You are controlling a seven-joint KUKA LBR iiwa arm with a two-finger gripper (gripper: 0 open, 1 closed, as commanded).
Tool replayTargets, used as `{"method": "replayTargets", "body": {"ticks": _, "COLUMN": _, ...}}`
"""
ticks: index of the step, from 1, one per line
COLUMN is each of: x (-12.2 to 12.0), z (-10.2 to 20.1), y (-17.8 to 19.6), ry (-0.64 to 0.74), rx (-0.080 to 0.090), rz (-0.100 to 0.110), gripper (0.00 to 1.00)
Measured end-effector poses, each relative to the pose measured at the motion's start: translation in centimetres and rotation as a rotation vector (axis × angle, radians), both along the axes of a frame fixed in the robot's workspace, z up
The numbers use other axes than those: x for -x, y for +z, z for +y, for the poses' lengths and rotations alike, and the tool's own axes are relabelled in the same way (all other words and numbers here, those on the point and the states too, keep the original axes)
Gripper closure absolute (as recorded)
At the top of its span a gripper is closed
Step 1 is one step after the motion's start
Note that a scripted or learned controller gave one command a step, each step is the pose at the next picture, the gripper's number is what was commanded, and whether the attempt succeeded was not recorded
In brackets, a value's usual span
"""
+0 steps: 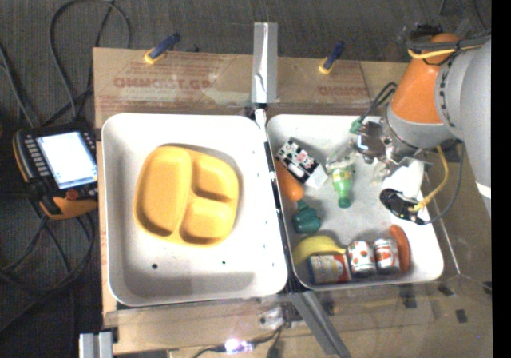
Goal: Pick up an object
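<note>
- The pincer (pixel 369 149) hangs low over the upper part of the right bin (pixel 363 219); from this slant I cannot tell whether it is open or closed, and nothing shows gripped in it
- The likeliest target, by my judgement, is the bottle (pixel 343 188): it lies near the middle of the right bin, just beside the pincer, toward the view's left and a little lower
- Risk: the bottle is round and looks smooth, so a closing pincer that meets it off-centre could roll it aside or squirt it out
- Risk: the pincer stands beside the bottle and not over it, so coming straight down from here would probably close on bare bin floor
- Risk: the box (pixel 300 161) lies near the bottle's left side, so a push that way could knock the bottle against it and leave less room for the pincer
- Risk: a grip near one narrow end could let the bottle tip and slide out on the lift
- Less worry: the cans (pixel 361 258) along the lower wall are well apart from the bottle
- The tray (pixel 189 194) in the left bin (pixel 120 268) is also out of the way
- The bottle's look: small, pale green, brighter green at its lower half, paler and near clear at the upper end
- It lies on its side, long axis roughly up and down the view; any label is too small to read
</note>
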State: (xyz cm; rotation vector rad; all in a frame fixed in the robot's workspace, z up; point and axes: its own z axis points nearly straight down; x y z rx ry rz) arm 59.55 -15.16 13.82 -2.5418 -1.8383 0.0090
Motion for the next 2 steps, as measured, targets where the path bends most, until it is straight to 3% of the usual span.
{"method": "replayTargets", "body": {"ticks": 1, "x": -1.5, "z": 0.17, "y": -4.99, "ry": 0.113, "rx": 0.005, "rz": -0.012, "gripper": 0.0}}
{"method": "replayTargets", "body": {"ticks": 2, "x": -1.59, "z": 0.23, "y": -4.27, "ry": 0.113, "rx": 0.003, "rz": -0.013, "gripper": 1.0}}
